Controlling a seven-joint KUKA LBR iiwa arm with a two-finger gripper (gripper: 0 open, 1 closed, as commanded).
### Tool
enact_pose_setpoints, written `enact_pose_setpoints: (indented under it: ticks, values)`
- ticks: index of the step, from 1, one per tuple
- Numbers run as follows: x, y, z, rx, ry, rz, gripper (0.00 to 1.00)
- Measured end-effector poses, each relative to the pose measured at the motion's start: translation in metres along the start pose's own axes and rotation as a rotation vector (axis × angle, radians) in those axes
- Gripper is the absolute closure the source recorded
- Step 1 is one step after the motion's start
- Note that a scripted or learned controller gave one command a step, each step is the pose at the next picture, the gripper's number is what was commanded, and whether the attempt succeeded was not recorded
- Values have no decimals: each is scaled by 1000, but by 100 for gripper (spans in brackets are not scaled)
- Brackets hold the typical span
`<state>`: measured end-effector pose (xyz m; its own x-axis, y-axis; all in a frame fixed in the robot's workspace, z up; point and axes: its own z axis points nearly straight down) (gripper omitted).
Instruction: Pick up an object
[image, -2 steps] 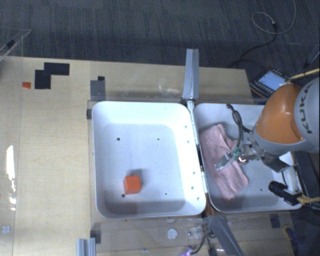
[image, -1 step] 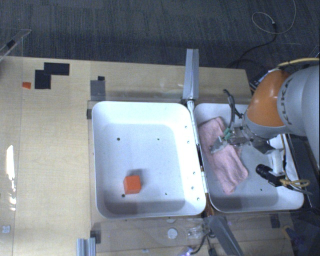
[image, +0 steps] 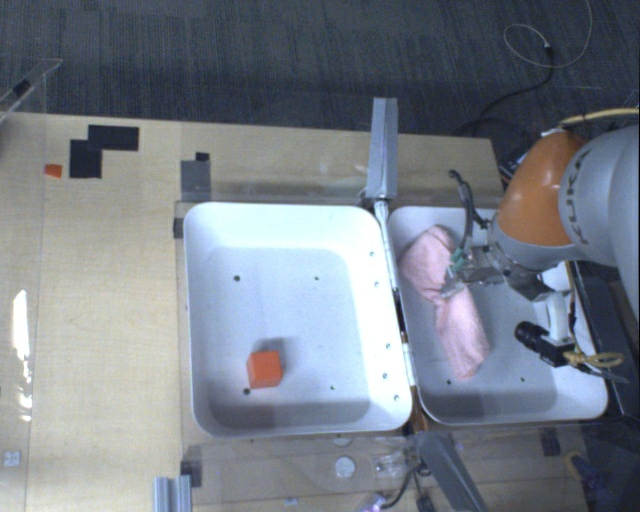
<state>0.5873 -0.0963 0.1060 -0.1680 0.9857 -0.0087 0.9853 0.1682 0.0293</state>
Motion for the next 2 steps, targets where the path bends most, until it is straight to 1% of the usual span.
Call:
enact_pose_setpoints:
  ticks: [1,2]
  values:
    - [-36,44,7,24,4,203,100]
    - [-40,58,-49,22,3,233,100]
